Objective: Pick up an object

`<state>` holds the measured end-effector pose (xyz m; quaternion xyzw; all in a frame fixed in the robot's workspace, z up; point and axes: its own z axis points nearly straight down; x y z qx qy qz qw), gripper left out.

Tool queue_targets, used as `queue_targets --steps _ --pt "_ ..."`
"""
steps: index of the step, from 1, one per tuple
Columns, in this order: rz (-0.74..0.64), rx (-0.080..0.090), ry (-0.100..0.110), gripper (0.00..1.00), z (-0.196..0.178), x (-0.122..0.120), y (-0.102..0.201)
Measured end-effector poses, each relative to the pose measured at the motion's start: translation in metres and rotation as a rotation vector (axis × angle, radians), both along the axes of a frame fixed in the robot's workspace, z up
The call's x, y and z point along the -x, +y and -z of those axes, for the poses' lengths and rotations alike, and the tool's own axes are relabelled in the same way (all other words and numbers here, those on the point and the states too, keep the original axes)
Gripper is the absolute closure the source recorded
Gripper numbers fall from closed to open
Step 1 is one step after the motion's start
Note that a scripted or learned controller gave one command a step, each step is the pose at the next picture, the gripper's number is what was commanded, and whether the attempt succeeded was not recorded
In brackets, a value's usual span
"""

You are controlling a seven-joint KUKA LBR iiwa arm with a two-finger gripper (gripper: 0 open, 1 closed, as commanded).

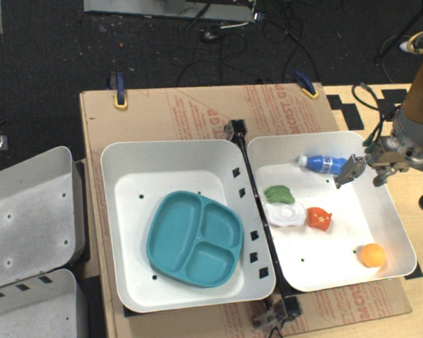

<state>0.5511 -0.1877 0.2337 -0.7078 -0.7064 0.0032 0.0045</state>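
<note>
The right bin holds a blue bottle with a white cap near its far wall, a green piece, a white lidded item, a red object and an orange ball at the near right corner. My gripper hangs above the bin's right side, just right of the blue bottle, open, with nothing between its fingers. The arm comes in from the right edge.
A teal divided plate lies in the left bin. Both bins sit on a cardboard sheet held by clamps. Two more white trays lie off to the left. Cables run across the dark floor behind.
</note>
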Motion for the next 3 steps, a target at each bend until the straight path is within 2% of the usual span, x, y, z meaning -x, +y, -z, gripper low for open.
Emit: queue_targets --steps 1,3 --pt "-0.003 0.002 -0.01 0.0 -0.006 -0.002 0.0" --pt "0.0 0.001 -0.007 0.0 0.084 0.0 -0.01"
